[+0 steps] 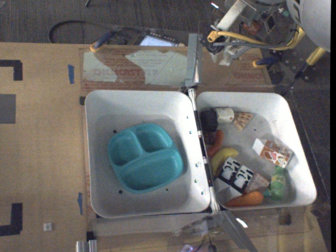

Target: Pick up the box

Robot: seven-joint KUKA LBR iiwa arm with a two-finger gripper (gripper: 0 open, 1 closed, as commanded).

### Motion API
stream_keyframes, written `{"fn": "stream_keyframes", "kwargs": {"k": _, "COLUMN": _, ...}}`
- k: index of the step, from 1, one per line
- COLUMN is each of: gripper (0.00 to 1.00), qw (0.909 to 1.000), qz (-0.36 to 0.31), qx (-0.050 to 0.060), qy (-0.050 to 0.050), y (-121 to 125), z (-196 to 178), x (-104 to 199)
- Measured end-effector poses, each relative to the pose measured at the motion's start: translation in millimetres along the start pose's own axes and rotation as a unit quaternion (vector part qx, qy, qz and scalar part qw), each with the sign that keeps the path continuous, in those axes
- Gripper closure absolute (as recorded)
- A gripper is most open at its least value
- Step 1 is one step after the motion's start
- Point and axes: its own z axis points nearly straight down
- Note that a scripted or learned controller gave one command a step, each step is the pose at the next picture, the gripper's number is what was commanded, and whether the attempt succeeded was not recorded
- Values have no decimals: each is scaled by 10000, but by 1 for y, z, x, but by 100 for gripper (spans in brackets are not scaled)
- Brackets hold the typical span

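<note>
While the gripper [227, 54] hangs beyond the bins, its jaws' state is unclear. A box [272, 153] lies in the right bin [296, 135].

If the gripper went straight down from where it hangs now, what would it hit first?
Probably the cardboard bench surface behind the right bin, not the bin's contents. The gripper sits above the bin's far rim; depth is unclear, so it might clip the rim. The box lies well off that line.
</note>
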Motion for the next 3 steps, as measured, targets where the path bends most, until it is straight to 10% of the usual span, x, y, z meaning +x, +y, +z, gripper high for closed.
{"fn": "stream_keyframes", "kwargs": {"k": 1, "gripper": 100, "qw": 9987, "qz": 517, "qx": 18, "qy": -15, "y": 3, "z": 28, "x": 9}}
{"fn": "stream_keyframes", "kwargs": {"k": 2, "gripper": 100, "qw": 9997, "qz": -264, "qx": 14, "qy": -4, "y": -47, "z": 202, "x": -8}}
{"fn": "stream_keyframes", "kwargs": {"k": 3, "gripper": 100, "qw": 9997, "qz": -247, "qx": 17, "qy": 2, "y": -46, "z": 192, "x": -8}}
